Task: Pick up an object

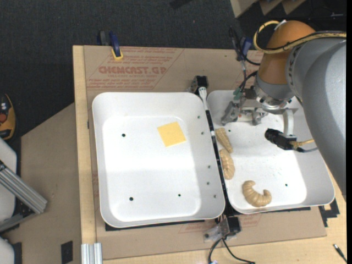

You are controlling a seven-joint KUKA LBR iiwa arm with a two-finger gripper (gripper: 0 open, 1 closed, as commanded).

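Gripper [242, 116] hung low over the arm-side bin [308, 197], just beside the rear end of the divider [212, 142] where the two bins meet. Fingers [229, 115] stood apart with bare white floor between them; nothing held. Judged as a pre-grasp pose, tool spread so it could drop around a target. Nearest candidates were two tan elongated pieces, one [224, 138] just forward of the gripper and one [227, 165] further forward, both lying lengthwise against the divider on the arm's side. That placement looked awkward: the wall probably leaves one finger no room on that flank, so a grasp across their width could fail or only nudge them. A curled tan piece [256, 193] lay well apart from the divider, toward the front rim, with open floor all round it; judged the easier pick, though its curve could roll on closing. A flat yellow square [171, 133] sat on the far side of the divider in the other bin [110, 147], likely too thin to pinch cleanly. Task not yet done.
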